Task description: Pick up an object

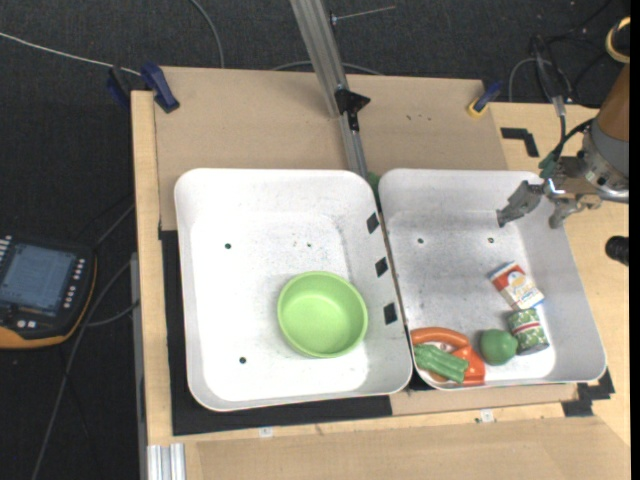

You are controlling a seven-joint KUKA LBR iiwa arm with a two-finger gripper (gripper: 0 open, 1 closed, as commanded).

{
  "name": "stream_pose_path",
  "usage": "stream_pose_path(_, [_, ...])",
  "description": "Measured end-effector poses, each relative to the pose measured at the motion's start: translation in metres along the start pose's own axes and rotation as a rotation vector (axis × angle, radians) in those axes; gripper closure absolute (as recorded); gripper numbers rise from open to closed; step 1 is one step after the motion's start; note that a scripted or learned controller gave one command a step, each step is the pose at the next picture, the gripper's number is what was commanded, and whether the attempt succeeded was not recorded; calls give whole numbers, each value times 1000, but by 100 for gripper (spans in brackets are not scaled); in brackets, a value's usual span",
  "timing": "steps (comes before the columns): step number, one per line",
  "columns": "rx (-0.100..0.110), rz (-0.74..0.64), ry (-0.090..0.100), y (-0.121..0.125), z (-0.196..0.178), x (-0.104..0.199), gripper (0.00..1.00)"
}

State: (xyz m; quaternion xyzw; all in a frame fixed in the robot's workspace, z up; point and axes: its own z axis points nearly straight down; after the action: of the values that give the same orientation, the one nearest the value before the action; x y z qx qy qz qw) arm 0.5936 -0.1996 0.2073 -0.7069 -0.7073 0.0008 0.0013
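Camera view, looking down on the bench. My arm (612,128) enters from the right edge, and my pincer (537,206) hangs over the far right part of the right bin (450,268). Its two fingers (518,205) are spread apart, one pointing left and one pointing toward the near side, with nothing between them.

The things I could pick up lie in the near right corner of that bin, well apart from my pincer. A small red and white carton (516,286) lies farthest of the group. Just near of it stands a small green can (529,330), and a green ball (497,346) touches the can on its left. At the near rim, an orange and white dish (442,345) holds a green pepper (441,362).

The left bin (270,218) holds a light green bowl (321,314), upright, in its near right part. A metal pole (322,48) rises from between the bins at the far side.
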Motion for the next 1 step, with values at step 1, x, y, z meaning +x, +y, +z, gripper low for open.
stream_pose_path(1, [2,0,0,-1,63,1,0])
